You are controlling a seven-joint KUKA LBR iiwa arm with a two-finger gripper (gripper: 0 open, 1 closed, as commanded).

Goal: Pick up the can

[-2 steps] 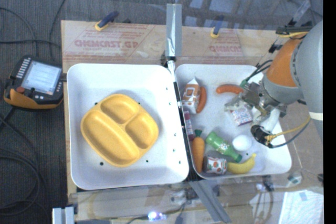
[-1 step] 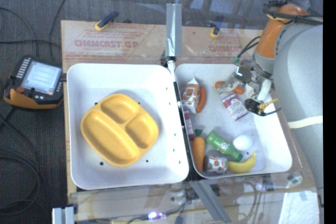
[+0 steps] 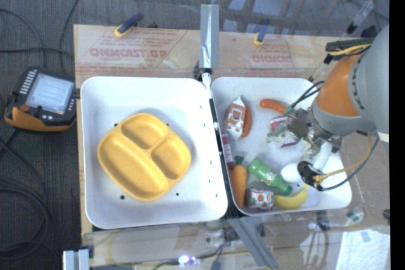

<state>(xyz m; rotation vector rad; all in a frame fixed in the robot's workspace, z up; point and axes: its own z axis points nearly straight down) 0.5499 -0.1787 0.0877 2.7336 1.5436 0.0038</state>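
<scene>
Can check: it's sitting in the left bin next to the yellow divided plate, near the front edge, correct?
Not quite. The camera view shows the can in the right bin, near the front edge, between the carrot and the banana. The yellow divided plate lies in the left bin, apart from it.

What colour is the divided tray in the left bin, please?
Yellow tray, seen in the camera view.
</scene>
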